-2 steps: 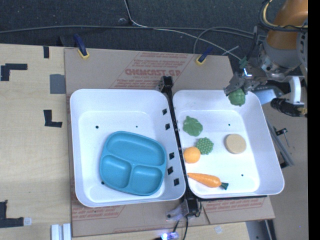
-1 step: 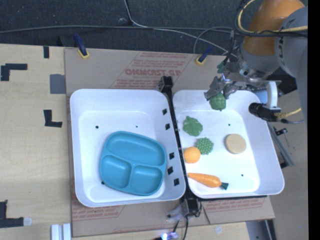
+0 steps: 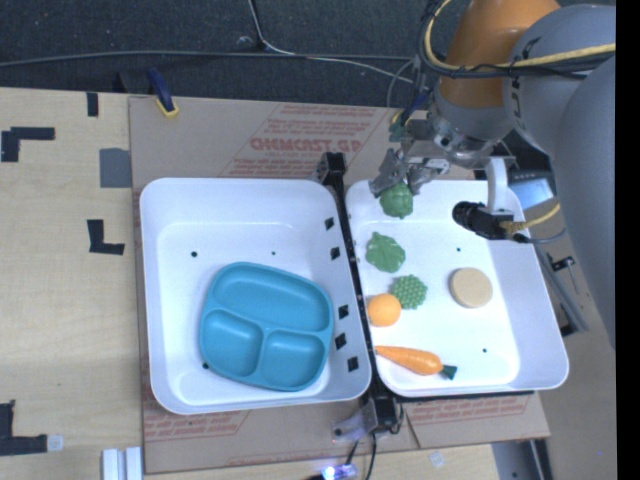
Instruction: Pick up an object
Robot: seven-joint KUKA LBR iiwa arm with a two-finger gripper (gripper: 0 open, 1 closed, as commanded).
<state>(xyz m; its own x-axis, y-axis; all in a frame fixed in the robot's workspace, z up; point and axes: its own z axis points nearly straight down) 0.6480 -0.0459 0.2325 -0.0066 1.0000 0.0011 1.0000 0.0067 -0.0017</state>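
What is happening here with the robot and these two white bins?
The arm's gripper is at the far edge of the right bin, with a green toy vegetable right at its fingers. An orange ball, a carrot and a tan disc lie in that bin. The left bin holds a blue tray.

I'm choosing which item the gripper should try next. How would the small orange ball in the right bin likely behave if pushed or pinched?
The orange ball looks round and smooth, so it would probably roll at a nudge and may squirt out of a pinch. It sits close to the green bumpy piece and the bin's left wall, which might stop it. It looks like toy food, likely light.
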